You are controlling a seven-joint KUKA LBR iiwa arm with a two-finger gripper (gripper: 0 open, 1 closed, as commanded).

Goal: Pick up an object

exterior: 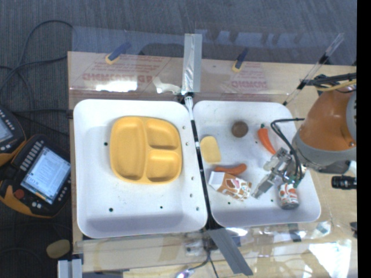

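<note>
Lower right of frame: gripper hangs low in the right bin, fingers spread, nothing between them. Small can just right of it, carton just left; neither gripped. Farther up: sausage, yellow block, carrot, brown ball. Left bin carries a yellow divided tray. Judgement: pick not yet made; closing and lifting remain.

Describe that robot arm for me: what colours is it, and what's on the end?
The arm is a rounded body, orange above a grey section near the wrist. Thin black cables loop off it toward the gripper, a small silvery-grey metal piece with dark parts. Its jaws are too small to make out clearly.
</note>
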